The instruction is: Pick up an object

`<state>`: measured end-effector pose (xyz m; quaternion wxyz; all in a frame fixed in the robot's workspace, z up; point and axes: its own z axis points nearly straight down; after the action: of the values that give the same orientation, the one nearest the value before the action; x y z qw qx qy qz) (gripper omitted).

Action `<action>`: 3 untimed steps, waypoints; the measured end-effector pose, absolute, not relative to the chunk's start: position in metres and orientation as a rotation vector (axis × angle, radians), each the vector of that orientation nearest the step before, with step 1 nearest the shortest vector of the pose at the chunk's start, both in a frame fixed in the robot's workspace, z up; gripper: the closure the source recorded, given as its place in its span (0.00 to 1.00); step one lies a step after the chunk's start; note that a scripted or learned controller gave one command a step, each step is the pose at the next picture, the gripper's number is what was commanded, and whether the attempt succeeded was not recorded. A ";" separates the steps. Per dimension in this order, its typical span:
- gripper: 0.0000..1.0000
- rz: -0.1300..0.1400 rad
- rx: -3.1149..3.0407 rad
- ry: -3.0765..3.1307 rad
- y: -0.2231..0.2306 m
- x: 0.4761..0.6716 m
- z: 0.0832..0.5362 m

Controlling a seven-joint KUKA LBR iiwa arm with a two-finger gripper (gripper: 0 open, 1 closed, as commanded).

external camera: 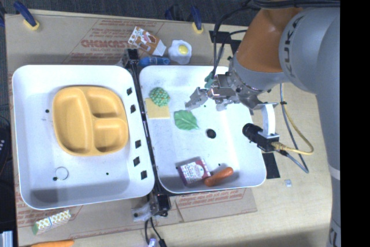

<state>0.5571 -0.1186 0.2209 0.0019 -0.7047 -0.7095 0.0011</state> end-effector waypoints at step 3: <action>0.00 0.002 -1.585 -2.710 -0.121 0.657 0.093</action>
<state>0.6570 -0.1208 0.0927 0.0011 -0.5048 -0.8632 0.0005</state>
